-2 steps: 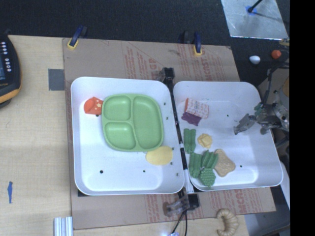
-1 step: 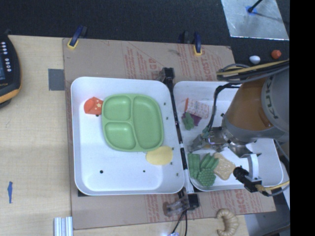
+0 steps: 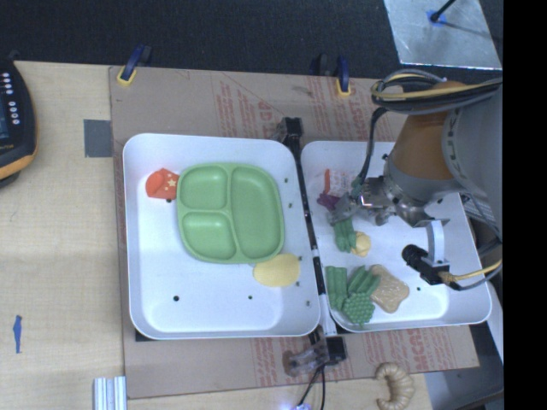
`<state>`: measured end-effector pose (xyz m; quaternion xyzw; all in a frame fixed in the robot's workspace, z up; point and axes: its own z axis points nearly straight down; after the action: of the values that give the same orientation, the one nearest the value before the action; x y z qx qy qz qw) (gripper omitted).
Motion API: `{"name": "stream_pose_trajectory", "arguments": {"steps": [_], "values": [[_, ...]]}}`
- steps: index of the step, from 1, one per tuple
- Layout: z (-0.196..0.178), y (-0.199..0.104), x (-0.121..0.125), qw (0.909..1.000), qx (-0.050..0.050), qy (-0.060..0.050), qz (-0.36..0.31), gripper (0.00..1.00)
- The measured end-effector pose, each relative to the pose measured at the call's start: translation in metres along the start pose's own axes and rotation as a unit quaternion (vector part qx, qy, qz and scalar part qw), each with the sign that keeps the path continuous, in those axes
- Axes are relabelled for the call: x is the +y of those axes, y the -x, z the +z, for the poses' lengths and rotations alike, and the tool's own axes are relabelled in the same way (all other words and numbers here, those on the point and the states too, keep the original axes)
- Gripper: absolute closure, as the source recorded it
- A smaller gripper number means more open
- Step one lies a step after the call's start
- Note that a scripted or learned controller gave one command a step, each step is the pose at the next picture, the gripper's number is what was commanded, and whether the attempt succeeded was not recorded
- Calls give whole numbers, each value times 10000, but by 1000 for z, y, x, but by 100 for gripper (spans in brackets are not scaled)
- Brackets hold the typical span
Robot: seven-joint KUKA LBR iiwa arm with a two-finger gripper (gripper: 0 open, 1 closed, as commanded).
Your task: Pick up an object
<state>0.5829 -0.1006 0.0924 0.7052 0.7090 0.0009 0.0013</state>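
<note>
Two white bins are sitting side by side. Near the right bin (image 3: pixel 461 314) front edge, green toys (image 3: pixel 352 290) are crowding a tan one (image 3: pixel 391 290). Farther back, the gripper (image 3: pixel 352 205) is hanging over a green stick (image 3: pixel 344 234) pointing front to back; whether it's gripping, I can't tell. Left bin (image 3: pixel 154 306) is leaving room around the green plate (image 3: pixel 231 212).

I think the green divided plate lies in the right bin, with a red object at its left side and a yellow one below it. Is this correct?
Not quite. The camera view shows the green divided plate in the left bin, not the right one. The rest holds: the red object is at its left side and the yellow one below it.
</note>
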Motion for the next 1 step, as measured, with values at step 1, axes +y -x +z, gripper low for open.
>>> {"name": "stream_pose_trajectory", "arguments": {"steps": [1], "values": [[0,6,77,10000,-5,10,-5,0]]}}
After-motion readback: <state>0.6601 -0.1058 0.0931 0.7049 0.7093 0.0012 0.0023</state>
